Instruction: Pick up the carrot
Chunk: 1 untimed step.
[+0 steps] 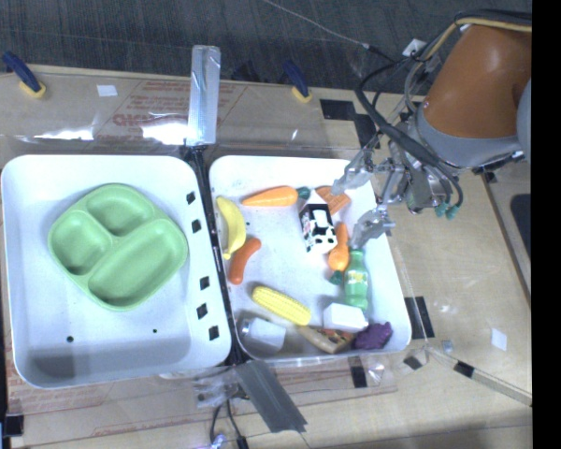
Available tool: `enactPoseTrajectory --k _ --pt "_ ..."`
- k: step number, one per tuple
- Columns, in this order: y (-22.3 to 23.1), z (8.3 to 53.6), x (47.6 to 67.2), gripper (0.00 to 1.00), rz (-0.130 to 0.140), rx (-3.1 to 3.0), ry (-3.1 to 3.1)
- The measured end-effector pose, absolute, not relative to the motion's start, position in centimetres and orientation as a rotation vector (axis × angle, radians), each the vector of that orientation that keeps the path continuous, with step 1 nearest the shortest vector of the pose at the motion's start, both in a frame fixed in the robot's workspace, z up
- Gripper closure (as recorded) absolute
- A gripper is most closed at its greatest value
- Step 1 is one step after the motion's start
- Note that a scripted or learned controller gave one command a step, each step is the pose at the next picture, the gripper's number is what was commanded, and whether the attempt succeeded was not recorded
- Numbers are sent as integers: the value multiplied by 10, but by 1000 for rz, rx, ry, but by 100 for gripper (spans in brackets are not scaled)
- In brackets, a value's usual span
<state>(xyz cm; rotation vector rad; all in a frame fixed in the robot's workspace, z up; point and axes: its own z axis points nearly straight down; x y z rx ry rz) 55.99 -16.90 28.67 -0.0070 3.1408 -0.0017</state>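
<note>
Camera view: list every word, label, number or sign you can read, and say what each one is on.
No text can be read.
Red print on the cardboard sheet behind the bins: too blurred to read.
Label on the green bottle in the right bin: too small to read.
Black and white cow toy: patches, no lettering.
White stickers on the bench: blank or too small to tell.

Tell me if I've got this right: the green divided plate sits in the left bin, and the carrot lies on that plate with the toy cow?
Not quite. The green divided plate is in the left bin, but the carrot lies in the right bin, near its far edge, with the toy cow close beside it. The camera view shows this.
</note>
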Motion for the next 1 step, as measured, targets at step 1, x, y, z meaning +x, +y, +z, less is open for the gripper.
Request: enactPoseTrajectory --k 1 --pt "-210 122 570 0 -5 147 3124"
